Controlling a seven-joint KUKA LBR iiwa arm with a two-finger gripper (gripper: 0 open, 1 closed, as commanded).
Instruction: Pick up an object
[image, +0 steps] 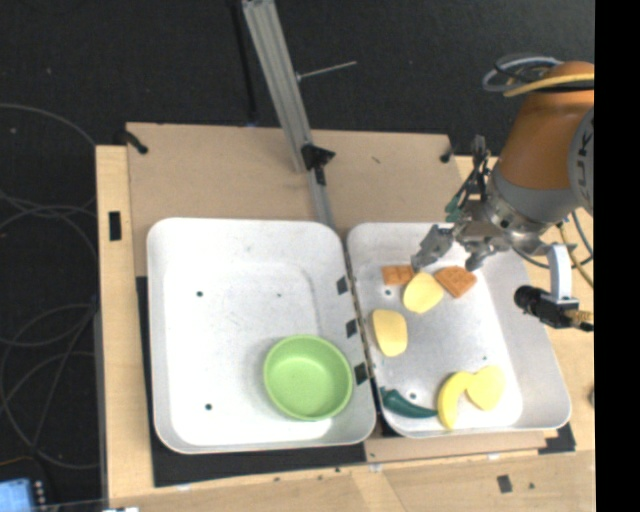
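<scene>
Front edge: a green bowl (308, 376) in the left bin (200, 260); a banana (452, 398), a yellow slice (486, 388) and a dark green piece (405, 404) in the right bin (525, 380). The pincer (455, 253) hangs over the right bin's far end, its 2 fingers spread and holding nothing, poised above 2 orange pieces (455, 281) (397, 274). Just nearer lie 2 yellow lumps (423, 294) (390, 332), any a fair target. The fingertips blur into the orange piece, so contact is uncertain. The arm (545, 140) is cut off at right.
</scene>
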